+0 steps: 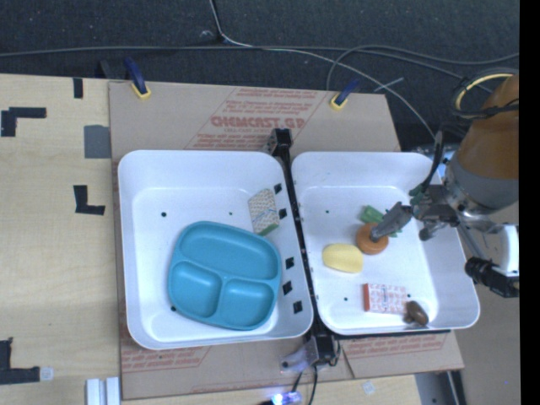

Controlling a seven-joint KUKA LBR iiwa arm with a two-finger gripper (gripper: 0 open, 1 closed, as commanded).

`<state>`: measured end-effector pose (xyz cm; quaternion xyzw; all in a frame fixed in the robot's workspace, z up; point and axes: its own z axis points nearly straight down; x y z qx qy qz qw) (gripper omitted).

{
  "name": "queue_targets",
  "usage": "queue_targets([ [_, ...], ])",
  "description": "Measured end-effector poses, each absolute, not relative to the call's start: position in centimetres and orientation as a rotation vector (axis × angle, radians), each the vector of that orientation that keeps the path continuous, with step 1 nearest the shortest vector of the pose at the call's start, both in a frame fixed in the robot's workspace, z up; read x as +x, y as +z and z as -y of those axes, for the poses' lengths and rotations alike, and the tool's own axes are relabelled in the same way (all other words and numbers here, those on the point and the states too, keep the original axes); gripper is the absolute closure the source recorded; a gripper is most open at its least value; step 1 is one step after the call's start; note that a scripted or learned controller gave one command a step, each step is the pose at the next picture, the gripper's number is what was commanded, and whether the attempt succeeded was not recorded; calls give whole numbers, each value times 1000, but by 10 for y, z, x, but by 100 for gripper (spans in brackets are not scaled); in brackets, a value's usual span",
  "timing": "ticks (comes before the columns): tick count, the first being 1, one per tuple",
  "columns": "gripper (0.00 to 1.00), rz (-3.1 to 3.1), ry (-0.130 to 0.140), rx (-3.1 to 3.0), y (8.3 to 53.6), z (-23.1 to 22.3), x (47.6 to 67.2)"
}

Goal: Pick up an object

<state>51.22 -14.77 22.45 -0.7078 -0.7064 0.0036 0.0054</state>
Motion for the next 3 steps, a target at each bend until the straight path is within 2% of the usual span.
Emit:
queue_targets([
  [1,0,2222,2,-2219,230,148,515],
  [2,0,2217,7,-2217,169,149,505],
  [3,0,2218,6,-2217,106,147,508],
])
